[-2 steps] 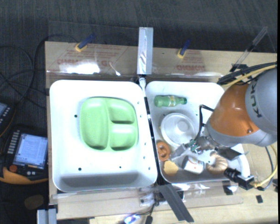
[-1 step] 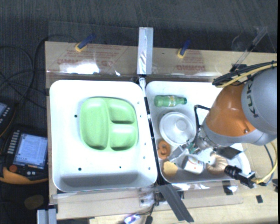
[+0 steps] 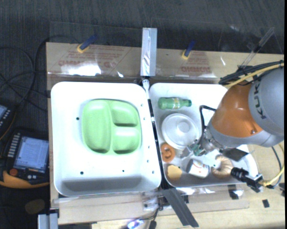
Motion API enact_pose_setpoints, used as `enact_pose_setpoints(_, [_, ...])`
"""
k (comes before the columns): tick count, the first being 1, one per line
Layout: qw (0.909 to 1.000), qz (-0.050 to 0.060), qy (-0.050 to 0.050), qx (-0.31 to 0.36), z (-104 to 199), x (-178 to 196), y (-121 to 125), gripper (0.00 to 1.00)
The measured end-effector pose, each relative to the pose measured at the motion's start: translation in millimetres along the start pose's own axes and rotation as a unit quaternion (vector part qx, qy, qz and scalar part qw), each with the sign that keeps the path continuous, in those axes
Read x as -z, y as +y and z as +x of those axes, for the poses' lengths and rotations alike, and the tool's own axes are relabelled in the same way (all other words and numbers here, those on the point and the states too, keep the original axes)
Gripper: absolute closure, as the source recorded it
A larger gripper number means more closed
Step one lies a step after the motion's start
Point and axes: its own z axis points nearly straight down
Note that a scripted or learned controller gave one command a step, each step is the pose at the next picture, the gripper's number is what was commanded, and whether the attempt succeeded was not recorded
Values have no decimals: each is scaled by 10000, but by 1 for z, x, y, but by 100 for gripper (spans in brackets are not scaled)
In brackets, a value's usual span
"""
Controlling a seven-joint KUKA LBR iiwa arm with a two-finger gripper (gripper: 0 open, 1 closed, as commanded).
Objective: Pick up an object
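gripper [image 3: 196, 150] fingers hidden (under wrist), arm [image 3: 258, 111] cropped right

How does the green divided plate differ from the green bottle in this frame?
The divided plate lies alone in the left bin; the bottle lies in the right bin among other items. The plate is far larger than the bottle. The plate is flat, squarish and split into compartments; the bottle is slim and lying on its side near the bin's far wall. Both are light green, and both lie apart from the gripper.
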Motion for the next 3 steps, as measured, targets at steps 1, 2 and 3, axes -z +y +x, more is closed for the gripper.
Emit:
enact_pose_setpoints(1, [9965, 76, 65, -835, -34, -2, -21, 100])
enact_pose_setpoints(2, [9997, 62, 59, 242, 3, 98, 82, 100])
enact_pose_setpoints(3, [9905, 87, 48, -1371, 71, 117, 75, 100])
